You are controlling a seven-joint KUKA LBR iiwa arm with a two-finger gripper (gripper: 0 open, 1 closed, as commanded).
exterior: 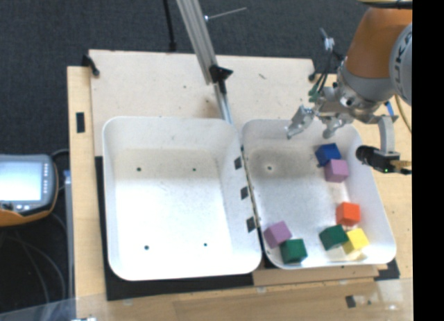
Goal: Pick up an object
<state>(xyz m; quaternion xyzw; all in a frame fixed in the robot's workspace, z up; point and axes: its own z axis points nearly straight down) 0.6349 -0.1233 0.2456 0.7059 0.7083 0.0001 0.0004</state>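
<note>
Two white bins on the bench; gripper [313, 123] hangs open and empty above the right bin [277, 148], lined up near the blue block [327, 153].

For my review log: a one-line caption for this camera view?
KUKA gripper, open, hovers over the right bin's far edge near a blue block; six more blocks lie in that bin.

My arm [378, 42] is grey with a broad orange band, thin cables running along its wrist, ending in a metal-grey gripper [316, 127].
</note>
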